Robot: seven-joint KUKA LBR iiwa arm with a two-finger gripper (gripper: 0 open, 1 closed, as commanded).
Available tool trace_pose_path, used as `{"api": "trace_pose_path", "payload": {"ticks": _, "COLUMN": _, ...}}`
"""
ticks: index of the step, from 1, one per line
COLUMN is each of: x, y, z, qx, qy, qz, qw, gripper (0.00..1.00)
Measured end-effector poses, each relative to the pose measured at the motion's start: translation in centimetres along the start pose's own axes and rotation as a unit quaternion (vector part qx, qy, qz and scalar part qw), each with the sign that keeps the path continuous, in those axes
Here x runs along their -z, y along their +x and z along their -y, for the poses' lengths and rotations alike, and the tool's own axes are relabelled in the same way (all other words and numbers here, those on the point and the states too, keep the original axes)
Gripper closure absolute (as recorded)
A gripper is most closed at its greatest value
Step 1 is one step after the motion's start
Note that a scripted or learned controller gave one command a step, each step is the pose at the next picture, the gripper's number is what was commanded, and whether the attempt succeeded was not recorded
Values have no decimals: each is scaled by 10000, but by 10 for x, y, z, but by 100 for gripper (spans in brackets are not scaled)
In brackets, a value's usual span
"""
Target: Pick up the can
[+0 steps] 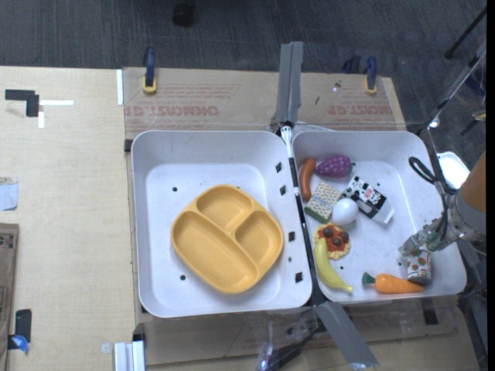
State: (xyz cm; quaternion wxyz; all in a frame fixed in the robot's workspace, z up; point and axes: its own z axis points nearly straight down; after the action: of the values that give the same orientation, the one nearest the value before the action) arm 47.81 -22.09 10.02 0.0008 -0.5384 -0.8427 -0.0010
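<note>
Far to the left of our gripper (424, 246) we see the left bin (147, 207) holding a yellow divided plate (226, 238). Nearer, in the right bin (402, 149), lie a hot dog (307, 178), purple grapes (333, 165), a banana (328, 267), a small pizza (335, 239), a white egg (343, 211) and a cow toy (365, 196). A carrot (393, 284) lies just below-left of the gripper. The can (418, 264) stands directly under it, at the bin's lower right; how the gripper is set, we cannot tell.

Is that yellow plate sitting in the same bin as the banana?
No, the yellow plate lies in the left bin, while the banana lies in the right bin with the other toy food.
</note>
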Motion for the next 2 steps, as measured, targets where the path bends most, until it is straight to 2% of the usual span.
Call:
{"api": "trace_pose_path", "payload": {"ticks": 1, "x": 107, "y": 33, "z": -19, "qx": -1352, "qy": 6, "qz": 13, "qw": 9908, "gripper": 100}}
{"api": "trace_pose_path", "payload": {"ticks": 2, "x": 107, "y": 32, "z": -19, "qx": -1353, "qy": 7, "qz": 14, "qw": 9908, "gripper": 0}}
